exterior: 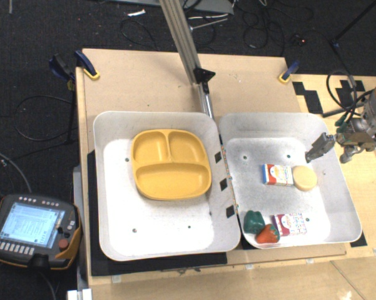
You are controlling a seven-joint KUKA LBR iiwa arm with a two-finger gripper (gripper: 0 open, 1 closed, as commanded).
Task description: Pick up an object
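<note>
- Yellow is the loudest colour on the bench: a divided plate (pixel 172 165) lies in the far bin (pixel 112 186), well away from my claw (pixel 335 149), across the seam between the two bins.
- My claw hangs at the upper right rim of the near bin (pixel 263 144), its two dark fingers (pixel 319 147) spread apart with nothing between them.
- Just below and a little inward from my claw, a small white and red carton (pixel 278 174) lies flat, and a pale round cookie-like piece (pixel 304 179) touches its near end.
- Farther down, at the bin's lower edge, a second carton (pixel 291 223) lies beside a red strawberry toy (pixel 268 234) and a green lump (pixel 254 220); these three sit close together, the red and green ones touching.
- Well beyond the far bin, off the bench, a handheld controller (pixel 31 229) with a lit screen rests on the dark floor.
- A grey metal pole (pixel 181 30) slants up from the bench's back edge.
</note>
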